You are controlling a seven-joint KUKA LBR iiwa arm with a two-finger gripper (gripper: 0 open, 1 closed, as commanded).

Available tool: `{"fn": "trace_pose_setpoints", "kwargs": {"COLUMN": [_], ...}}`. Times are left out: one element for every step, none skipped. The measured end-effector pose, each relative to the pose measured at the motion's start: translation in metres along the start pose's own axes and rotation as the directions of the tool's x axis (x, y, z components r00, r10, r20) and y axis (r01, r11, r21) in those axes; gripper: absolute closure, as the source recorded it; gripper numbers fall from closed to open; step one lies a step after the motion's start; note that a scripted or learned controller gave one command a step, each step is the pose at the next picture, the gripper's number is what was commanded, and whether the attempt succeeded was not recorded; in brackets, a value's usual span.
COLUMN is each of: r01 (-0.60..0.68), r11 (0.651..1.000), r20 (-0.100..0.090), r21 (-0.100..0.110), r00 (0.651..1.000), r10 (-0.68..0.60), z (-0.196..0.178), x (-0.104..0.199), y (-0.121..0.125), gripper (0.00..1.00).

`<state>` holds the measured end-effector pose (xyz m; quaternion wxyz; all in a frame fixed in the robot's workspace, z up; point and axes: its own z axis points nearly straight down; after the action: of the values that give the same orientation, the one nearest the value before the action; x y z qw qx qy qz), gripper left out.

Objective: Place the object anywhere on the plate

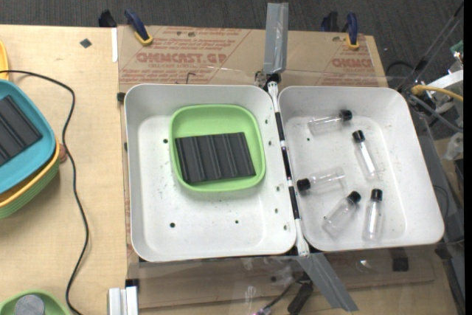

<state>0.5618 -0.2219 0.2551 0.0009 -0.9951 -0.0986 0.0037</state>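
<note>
- You have two white bins side by side: the left bin (151,229) and the right bin (402,122), their inner rims touching along the middle seam.
- The green plate (215,115) sits in the left bin, toward its back half and a little right of centre. It is squarish with rounded corners and lies flat.
- A dark ribbed mat (215,157) lies on the plate's floor and covers most of it, skewed slightly to the plate's edges.
- The task's things are all in the right bin, well apart from the plate: five clear vials with black caps, every one lying on its side.
- The back vial (327,123) lies nearest the far wall, its cap pointing right.
- The slanted vial (364,155) lies just right of centre, its cap toward the back.
- The seam vial (321,181) lies near the inner rim, its cap pointing left, close to the seam.
- The front-left vial (341,212) and the front-right vial (373,217) lie near the front wall, just beside each other, both caps toward the back. You cannot tell whether they touch.
- No vial is on the plate.
- Around the bins, note brown cardboard (192,52) under and behind them, held by a blue clamp (137,26) at the left and another clamp (351,31) at the right.
- A grey metal strip (276,40) stands behind the seam.
- At the left edge, a teal tray (33,158) rests on the wooden bench (44,247), with a black cable (74,158) curving past it.
</note>
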Motion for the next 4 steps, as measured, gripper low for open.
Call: {"fn": "trace_pose_setpoints", "kwargs": {"r01": [0.001, 0.009, -0.001, -0.001], "r11": [1.0, 1.0, 1.0, 1.0], "r20": [-0.001, -0.002, -0.003, -0.002], "r21": [-0.001, -0.001, -0.001, -0.001], "r00": [1.0, 1.0, 1.0, 1.0], "r10": [-0.001, -0.009, 0.001, 0.001], "z": [-0.001, 0.007, -0.004, -0.015], "x": [-0.003, -0.005, -0.014, -0.025], "y": [-0.001, -0.001, -0.002, -0.004], "gripper": [0.0, 0.0, 0.0, 0.0]}}
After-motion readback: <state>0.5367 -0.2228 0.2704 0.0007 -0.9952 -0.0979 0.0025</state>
